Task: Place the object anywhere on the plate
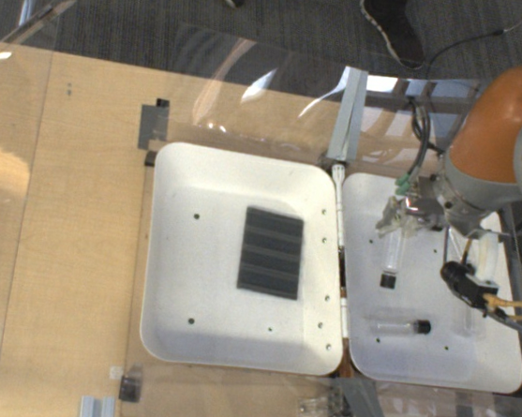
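Two shallow white bins sit side by side. The left bin (172, 315) holds one dark grey ribbed rectangular plate (272, 252). The right bin (505, 370) holds two clear plastic tubes with black caps: one (401, 325) lies flat, the other (392, 257) hangs pinched in the two-finger gripper (400, 213).

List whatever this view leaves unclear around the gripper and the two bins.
- Gripper: small and pale against the right bin; whether its fingers are open or shut cannot be told.
- Clear tube with a black cap: see-through and small; any contents are unreadable.
- Arm: cut off by the picture's right edge; its wrist covers part of the right bin.
- Dark ridged plate in the left bin: its material is unclear.
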Motion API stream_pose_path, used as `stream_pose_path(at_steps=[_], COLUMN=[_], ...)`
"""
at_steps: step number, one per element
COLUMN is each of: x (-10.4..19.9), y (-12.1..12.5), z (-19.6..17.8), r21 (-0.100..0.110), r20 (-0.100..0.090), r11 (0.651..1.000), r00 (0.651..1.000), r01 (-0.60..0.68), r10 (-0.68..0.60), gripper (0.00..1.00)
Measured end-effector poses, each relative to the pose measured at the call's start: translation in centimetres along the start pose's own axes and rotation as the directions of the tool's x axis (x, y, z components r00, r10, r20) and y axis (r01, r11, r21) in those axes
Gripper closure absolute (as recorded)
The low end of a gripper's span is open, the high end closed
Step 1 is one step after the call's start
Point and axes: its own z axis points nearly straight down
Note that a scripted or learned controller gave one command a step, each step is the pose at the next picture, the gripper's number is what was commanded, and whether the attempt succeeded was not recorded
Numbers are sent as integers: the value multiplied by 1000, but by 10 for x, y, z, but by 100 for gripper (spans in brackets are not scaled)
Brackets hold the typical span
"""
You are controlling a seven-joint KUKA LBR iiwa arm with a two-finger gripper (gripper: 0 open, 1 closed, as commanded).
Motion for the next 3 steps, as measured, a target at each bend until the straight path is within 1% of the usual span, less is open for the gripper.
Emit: stream_pose_path(at_steps=[1, 2, 3], x=[61, 120, 153], y=[61, 80, 70], z=[-87, -83, -32], r21=[-2, 2, 3], r20=[1, 1, -2], r11=[1000, 927, 977], r00=[1000, 927, 977], r01=[-4, -375, 214], r10=[4, 375, -214], gripper=[100, 100, 100])
